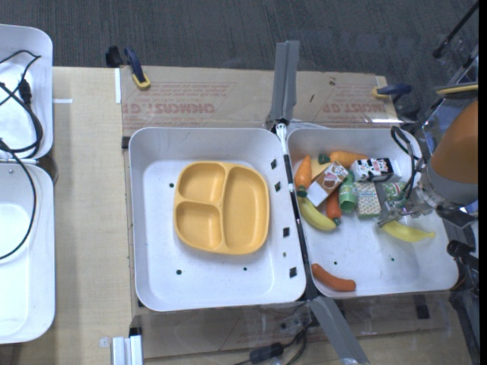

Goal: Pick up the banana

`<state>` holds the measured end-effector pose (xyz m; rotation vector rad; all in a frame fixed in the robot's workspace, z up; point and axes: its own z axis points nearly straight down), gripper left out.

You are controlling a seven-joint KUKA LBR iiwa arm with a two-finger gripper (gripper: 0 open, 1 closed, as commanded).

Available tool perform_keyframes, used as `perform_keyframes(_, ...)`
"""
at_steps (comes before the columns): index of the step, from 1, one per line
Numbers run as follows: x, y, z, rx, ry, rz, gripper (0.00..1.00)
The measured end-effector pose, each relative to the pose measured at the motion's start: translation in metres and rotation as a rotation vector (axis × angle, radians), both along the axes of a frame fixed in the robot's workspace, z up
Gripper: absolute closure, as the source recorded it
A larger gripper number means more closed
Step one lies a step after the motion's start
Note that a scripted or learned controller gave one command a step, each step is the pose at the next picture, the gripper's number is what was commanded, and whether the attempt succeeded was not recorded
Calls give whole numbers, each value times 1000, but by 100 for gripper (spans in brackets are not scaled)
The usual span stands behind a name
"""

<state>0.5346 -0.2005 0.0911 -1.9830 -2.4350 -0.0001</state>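
Observation:
Two yellow bananas lie in the right bin. One banana curves along the bin's left side, beneath a small carton. The second banana lies near the right side of the bin. My gripper hangs low at the upper left end of that second banana, right against it or just above it. The grey wrist and cables hide how the gripper meets the fruit. The orange band of the arm rises at the right edge.
Toy food crowds the right bin's back: an orange carrot, a brown carton, a green can, a black-and-white carton. A red sausage lies at the front. The left bin holds a yellow divided plate.

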Motion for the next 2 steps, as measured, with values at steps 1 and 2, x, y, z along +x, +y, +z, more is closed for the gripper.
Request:
perform_keyframes(1,-4,77,0,-1,1,2,100)
perform_keyframes(2,55,156,100,-2,0,-3,100)
